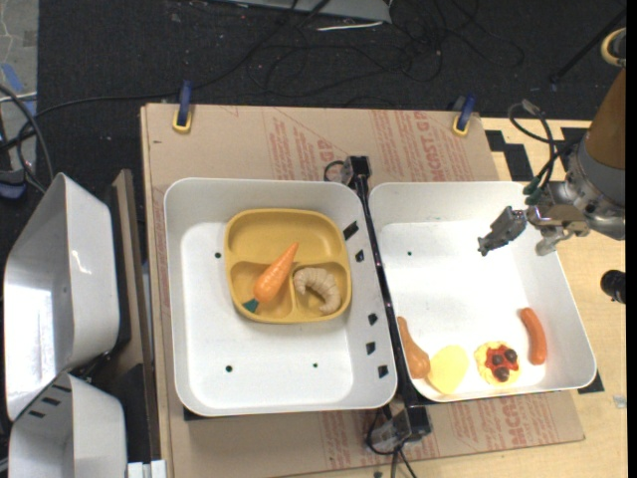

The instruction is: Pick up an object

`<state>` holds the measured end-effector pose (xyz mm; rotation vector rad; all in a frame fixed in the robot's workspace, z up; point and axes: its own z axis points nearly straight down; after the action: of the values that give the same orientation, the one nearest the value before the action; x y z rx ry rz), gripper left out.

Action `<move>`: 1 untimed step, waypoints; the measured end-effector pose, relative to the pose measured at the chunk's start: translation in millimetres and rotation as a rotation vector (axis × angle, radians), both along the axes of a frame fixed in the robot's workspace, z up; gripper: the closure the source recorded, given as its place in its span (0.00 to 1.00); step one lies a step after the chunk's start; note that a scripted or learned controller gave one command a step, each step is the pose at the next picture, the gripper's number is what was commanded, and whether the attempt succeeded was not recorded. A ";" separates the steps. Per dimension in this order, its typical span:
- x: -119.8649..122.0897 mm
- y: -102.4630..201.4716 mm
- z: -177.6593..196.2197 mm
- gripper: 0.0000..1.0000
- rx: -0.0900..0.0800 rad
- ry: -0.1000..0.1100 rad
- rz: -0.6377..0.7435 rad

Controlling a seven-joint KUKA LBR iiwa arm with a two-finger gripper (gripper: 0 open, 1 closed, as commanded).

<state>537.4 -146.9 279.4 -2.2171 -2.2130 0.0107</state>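
Note:
My gripper [519,244] hangs over the upper right part of the right bin [468,207], open, with nothing between its fingers. Along that bin's front edge lie an orange sausage [535,335], a small round pizza toy [498,361], a yellow disc [448,366] and an orange drumstick-shaped piece [412,348], all well below the gripper. In the left bin [199,357] a yellow divided plate [249,229] holds a carrot [276,272] and a beige curled shrimp-like toy [319,288].
The two bins touch along a black clipped seam [370,267]. They rest on a cardboard sheet [279,137] held by two clamps at the back. Grey-white boxes [60,277] stand at the left. Cables cross the dark floor behind.

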 end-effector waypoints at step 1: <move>1.9 0.5 5.8 0.00 -0.002 -0.011 0.003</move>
<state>539.3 -146.4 285.2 -2.2203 -2.2227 0.0007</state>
